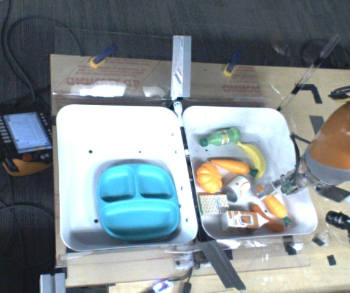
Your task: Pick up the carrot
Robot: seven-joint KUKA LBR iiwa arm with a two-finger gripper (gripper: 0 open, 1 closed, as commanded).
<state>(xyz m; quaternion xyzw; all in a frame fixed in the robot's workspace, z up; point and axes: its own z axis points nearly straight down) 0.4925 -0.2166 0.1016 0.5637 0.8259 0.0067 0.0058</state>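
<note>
Gripper [286, 185] hangs low at the right bin's [278, 119] right side; whether it is open or shut cannot be told. The carrot [229, 166] lies mid-bin, between the banana [254, 157] and small pumpkin [209, 177].

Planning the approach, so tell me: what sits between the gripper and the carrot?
In the camera view, the banana's lower tip and bare bin floor lie between the gripper and the carrot.
</note>
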